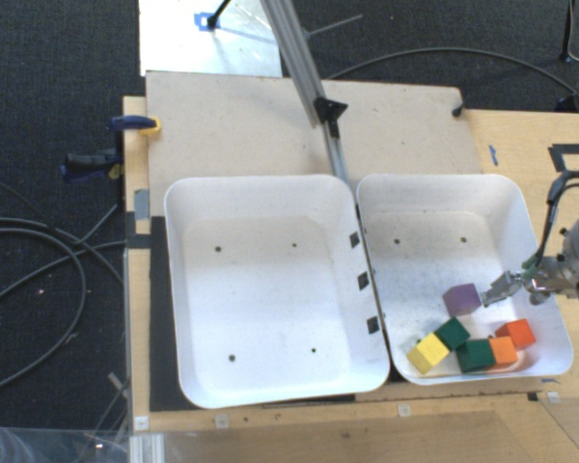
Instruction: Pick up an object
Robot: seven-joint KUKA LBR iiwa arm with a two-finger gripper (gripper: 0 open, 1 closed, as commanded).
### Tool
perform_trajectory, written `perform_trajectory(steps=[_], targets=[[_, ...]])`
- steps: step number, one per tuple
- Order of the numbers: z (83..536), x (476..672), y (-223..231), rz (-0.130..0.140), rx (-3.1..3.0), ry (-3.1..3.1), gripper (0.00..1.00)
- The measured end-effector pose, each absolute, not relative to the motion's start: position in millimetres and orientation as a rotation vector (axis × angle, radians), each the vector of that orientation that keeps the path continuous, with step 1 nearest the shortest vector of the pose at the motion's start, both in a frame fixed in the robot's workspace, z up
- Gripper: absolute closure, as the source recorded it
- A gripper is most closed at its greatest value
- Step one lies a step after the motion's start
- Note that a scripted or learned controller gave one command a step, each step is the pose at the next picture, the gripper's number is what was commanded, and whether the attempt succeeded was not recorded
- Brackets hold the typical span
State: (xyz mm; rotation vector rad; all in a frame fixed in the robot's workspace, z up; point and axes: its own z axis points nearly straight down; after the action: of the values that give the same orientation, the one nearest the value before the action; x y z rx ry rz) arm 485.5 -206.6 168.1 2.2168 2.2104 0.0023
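The end effector [505,285] hangs low in the right bin [434,205], apparently released, grasping nothing. The purple block [461,299] lies just left of its fingertips, beside green [453,334] and yellow [427,352] blocks.

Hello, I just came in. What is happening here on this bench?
A robot arm reaches in from the right over the right bin. Its claw sits just beside the purple block, with nothing visibly held. The other blocks lie clustered near the bin's lower corner: yellow block, two green blocks, and two orange blocks. The left bin is next to it.
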Motion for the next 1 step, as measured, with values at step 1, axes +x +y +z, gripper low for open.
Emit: perform_trajectory(steps=[1], targets=[[104.6,535.4,-212.2,0.003,2.215,2.222,0.0]])
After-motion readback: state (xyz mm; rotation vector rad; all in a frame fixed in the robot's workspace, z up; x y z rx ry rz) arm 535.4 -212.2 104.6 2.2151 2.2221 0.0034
